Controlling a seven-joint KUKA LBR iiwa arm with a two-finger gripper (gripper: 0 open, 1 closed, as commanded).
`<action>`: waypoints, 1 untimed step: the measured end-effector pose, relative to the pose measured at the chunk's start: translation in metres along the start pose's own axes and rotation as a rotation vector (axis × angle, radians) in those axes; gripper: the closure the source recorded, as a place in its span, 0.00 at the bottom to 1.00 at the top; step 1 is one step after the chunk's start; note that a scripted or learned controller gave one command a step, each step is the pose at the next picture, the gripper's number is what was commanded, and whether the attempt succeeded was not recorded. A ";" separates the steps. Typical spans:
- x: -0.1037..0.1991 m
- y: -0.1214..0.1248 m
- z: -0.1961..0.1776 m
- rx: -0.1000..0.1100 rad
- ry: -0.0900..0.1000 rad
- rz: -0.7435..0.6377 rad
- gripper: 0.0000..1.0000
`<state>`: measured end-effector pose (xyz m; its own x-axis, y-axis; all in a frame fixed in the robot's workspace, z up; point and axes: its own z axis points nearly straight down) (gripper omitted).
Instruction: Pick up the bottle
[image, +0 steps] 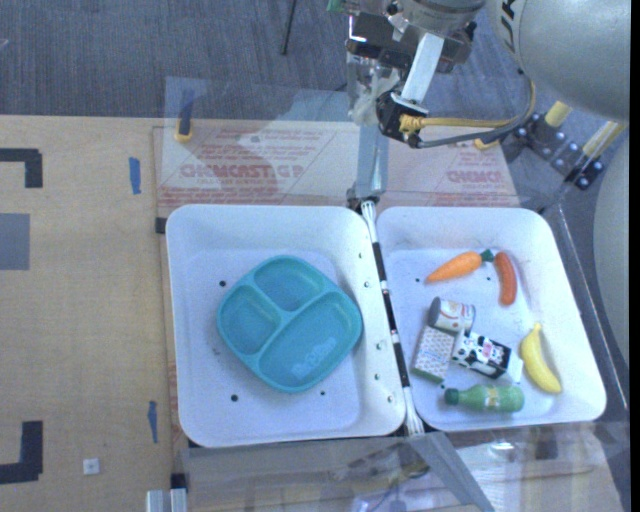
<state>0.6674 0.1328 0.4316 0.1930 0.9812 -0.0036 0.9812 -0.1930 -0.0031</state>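
The bottle (487, 398) is small and green with a yellowish label. It lies on its side near the front edge of the right bin (575, 290), cap pointing left. My gripper (367, 180) hangs well behind it, over the back end of the divider between the two bins, far from the bottle. Nothing shows in it.
Around the bottle lie a banana (541, 360), a cow-patterned carton (486, 355), a speckled packet (433, 352), a small box (452, 315), a carrot (455, 266) and a red sausage (507, 278). A teal divided plate (290, 322) sits in the left bin (190, 300).
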 end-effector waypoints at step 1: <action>-0.079 0.016 0.050 0.001 0.001 -0.290 1.00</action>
<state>0.6679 0.0523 0.3820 -0.0955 0.9954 -0.0017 0.9954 0.0955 -0.0053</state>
